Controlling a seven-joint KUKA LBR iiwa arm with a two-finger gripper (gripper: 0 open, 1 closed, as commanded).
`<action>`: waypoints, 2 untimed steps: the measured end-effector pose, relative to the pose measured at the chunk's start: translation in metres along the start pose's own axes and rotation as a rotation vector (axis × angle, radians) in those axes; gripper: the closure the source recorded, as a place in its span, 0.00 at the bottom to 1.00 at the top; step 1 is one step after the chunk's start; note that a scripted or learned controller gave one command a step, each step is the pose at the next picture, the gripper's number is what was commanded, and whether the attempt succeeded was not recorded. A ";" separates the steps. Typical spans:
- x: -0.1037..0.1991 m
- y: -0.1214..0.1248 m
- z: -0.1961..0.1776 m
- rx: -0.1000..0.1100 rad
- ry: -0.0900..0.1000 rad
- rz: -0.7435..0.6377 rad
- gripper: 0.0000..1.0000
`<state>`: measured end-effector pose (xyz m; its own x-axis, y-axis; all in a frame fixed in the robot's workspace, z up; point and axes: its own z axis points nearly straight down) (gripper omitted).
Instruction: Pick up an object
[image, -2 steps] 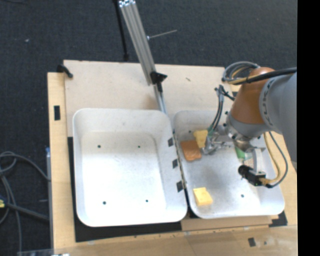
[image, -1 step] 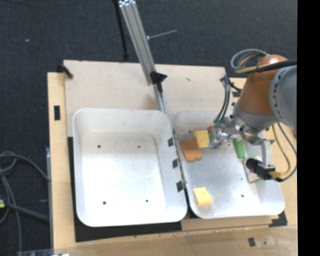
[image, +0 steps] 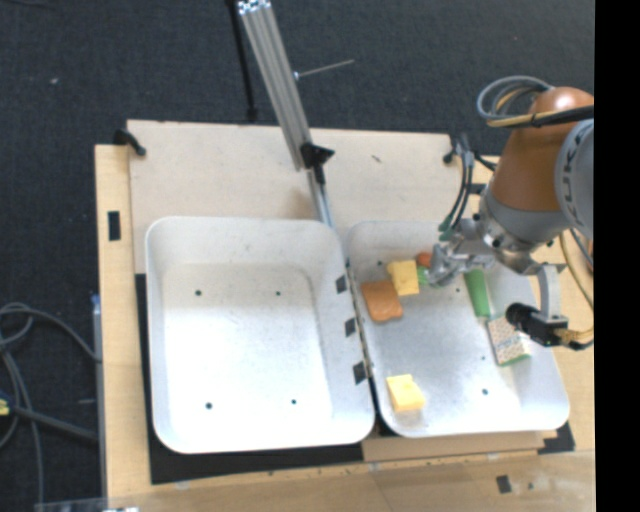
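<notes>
Yellow block (image: 404, 277) | beside orange sponge (image: 382, 300) | jaws (image: 440, 268) near; grip indiscernible

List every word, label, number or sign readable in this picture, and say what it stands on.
No text can be read.
Arm: dark letters on its grey housing, cut off at the edge, unreadable.
Small patterned card in the right bin: print too small and blurred.

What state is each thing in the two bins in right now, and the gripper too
Gripper: low over the right bin, fingers unclear.
Yellow block: beside the gripper, touching the brown block.
Brown block: lying flat.
Yellow sponge: lying apart, near the front.
Green object: lying flat.
Left bin: level.
</notes>
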<state>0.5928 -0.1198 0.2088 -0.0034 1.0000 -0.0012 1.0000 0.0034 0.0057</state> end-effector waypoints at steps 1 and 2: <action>0.049 -0.019 -0.017 0.004 0.003 -0.004 1.00; 0.097 -0.031 -0.012 0.005 0.002 -0.004 1.00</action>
<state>0.5617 -0.0225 0.2203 -0.0070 1.0000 0.0009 1.0000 0.0070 0.0005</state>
